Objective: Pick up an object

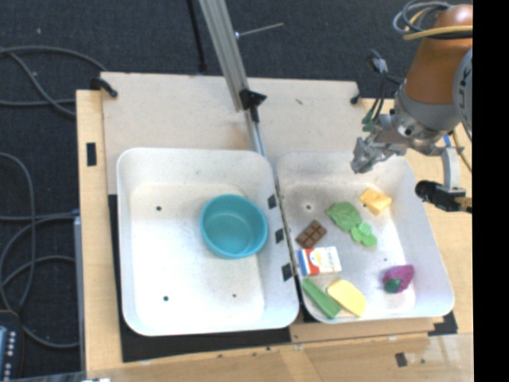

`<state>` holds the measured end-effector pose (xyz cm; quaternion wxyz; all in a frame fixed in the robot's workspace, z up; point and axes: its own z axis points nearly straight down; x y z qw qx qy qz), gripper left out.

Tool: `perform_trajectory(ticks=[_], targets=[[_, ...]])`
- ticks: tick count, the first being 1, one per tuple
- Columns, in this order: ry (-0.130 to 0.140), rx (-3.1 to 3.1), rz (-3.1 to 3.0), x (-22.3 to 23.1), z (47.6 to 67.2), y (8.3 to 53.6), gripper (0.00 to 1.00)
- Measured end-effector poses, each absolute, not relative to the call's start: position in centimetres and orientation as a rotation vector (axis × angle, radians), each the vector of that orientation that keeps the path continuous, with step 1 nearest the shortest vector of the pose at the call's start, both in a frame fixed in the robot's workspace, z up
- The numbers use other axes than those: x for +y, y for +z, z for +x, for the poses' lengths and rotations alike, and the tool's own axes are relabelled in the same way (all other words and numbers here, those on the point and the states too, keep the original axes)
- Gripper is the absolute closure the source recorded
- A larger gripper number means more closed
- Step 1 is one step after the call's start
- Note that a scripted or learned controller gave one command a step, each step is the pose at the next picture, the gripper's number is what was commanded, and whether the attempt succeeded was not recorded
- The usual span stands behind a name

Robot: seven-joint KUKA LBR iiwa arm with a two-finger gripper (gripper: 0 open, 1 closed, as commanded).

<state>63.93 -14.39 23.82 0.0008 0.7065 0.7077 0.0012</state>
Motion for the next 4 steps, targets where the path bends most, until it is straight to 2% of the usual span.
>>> perform_trajectory(ticks=[2,4], targets=[[0.004,2.232,2.213,-3.9,59.6,25.6,1.0],[0.003,2.234,2.212,6.9,56.3,26.9,1.0]])
